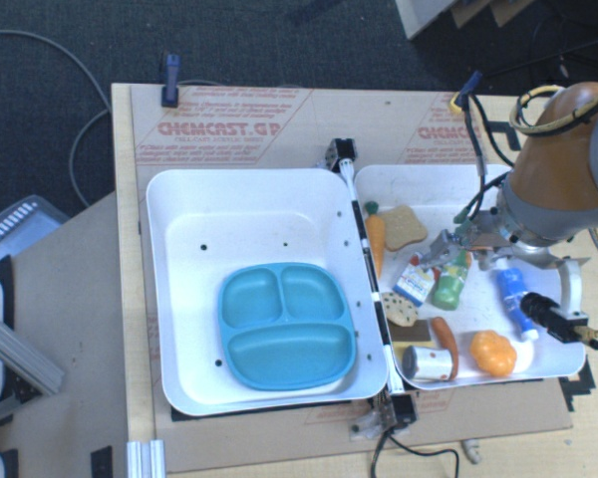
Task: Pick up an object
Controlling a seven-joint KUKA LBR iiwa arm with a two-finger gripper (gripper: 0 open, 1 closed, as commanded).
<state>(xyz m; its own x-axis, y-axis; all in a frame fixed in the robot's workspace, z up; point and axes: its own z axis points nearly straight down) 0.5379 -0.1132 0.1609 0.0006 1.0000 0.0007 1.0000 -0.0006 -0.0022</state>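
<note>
Two shallow white bins side by side on the bench [229, 118], left bin [184, 207] and right bin [429, 179] touching along their inner rims. Reaching in from the right, a grey arm [563, 167] with an orange band, bent over the far right part of the right bin. In the left bin, toward the near side, a blue divided plate [287, 325] with three compartments, lying flat. At the arm's end, the gripper [450, 250], low over the middle of the right bin and just above the green bottle [450, 283]; opening width and any hold on something not possible to tell. Green bottle down on the bin floor, tilted, top end toward the gripper, just right of a small white and blue carton [414, 285]. Right of the green bottle, a blue bottle [513, 292] lying near the bin's right wall. Along the left wall, an orange carrot [376, 239], and just beside it a tan slice of bread [405, 225]. At the near side, a round orange fruit [493, 355], well apart from the gripper. Left of that, a reddish sausage [445, 335] touching a silver can [427, 364] on its side in the near left corner. Between carton and can, a pale speckled cookie [403, 312] against the left wall, with a dark brown flat piece [411, 332] just beside its near edge.
</note>
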